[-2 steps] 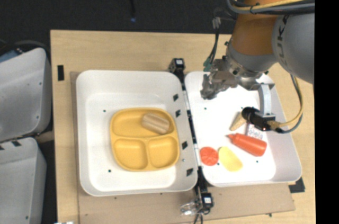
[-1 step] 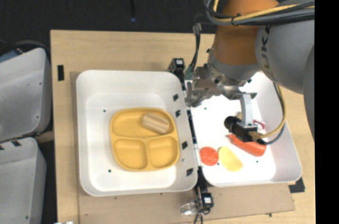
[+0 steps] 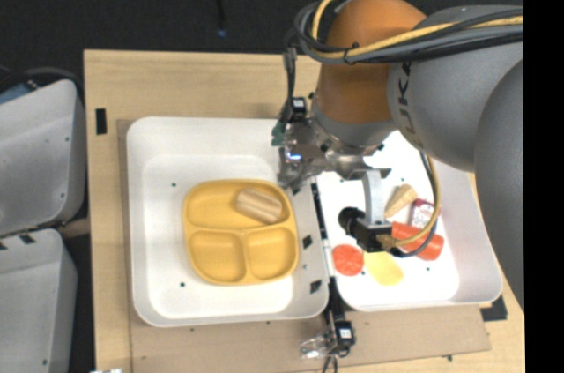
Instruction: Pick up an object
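Note:
My gripper (image 3: 297,171) hangs low over the seam between the two bins, under the orange wrist band. The arm's bulk covers most of it. In the left bin (image 3: 154,186) lies a yellow divided plate (image 3: 231,249) with a tan bread roll (image 3: 259,204) in its top compartment, just left of the gripper. The right bin (image 3: 467,265) holds a red round piece (image 3: 347,260), a yellow piece (image 3: 385,271), an orange-red piece (image 3: 418,242), a tan wedge (image 3: 399,201) and a small red-and-white packet (image 3: 423,212).
The grey arm covers the back half of the right bin. Both bins sit on a wooden bench (image 3: 194,85). Grey padded shapes (image 3: 35,151) stand beyond the bench's left edge. Bare white floor surrounds the plate in the left bin.

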`<state>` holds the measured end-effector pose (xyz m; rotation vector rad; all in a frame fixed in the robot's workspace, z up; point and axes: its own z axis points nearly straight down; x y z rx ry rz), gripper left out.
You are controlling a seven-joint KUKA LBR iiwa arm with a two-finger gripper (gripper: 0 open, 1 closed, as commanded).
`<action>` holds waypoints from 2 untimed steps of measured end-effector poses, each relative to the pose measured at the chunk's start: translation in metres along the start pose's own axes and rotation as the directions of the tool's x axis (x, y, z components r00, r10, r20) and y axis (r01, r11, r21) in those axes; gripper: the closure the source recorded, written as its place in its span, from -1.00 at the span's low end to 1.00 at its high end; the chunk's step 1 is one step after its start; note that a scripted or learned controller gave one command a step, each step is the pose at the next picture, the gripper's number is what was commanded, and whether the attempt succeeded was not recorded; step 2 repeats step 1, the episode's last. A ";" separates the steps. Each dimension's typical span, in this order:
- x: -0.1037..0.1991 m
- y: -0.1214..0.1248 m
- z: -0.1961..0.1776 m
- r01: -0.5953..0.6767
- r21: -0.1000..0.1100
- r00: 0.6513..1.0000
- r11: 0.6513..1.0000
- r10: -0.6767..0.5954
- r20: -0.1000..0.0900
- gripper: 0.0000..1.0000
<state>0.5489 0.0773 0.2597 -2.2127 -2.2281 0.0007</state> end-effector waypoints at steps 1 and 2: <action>-0.003 0.001 0.000 -0.005 -0.001 1.000 1.000 0.005 0.000 -1.00; -0.003 0.001 0.000 -0.005 -0.001 1.000 1.000 0.005 0.000 -1.00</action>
